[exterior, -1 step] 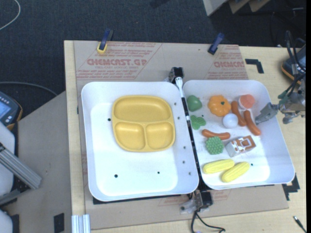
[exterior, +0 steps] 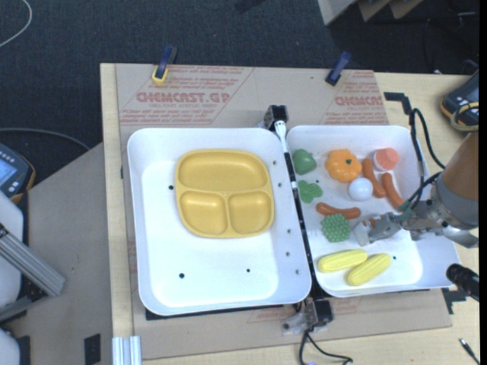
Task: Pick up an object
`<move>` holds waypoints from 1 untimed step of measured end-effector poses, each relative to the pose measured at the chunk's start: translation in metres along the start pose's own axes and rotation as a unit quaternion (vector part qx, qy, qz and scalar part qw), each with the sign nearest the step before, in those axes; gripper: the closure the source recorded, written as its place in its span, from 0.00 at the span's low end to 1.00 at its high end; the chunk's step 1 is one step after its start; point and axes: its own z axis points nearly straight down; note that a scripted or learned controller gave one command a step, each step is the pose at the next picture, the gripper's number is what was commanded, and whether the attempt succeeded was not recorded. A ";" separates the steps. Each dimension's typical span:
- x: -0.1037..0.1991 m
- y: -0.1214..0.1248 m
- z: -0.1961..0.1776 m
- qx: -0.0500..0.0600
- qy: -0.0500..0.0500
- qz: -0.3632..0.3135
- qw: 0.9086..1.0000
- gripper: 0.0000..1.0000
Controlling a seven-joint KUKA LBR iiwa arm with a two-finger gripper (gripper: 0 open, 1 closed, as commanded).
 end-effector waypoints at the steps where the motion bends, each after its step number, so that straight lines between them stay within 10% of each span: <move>1: -0.010 0.031 -0.015 -0.008 -0.004 0.000 1.000 0.00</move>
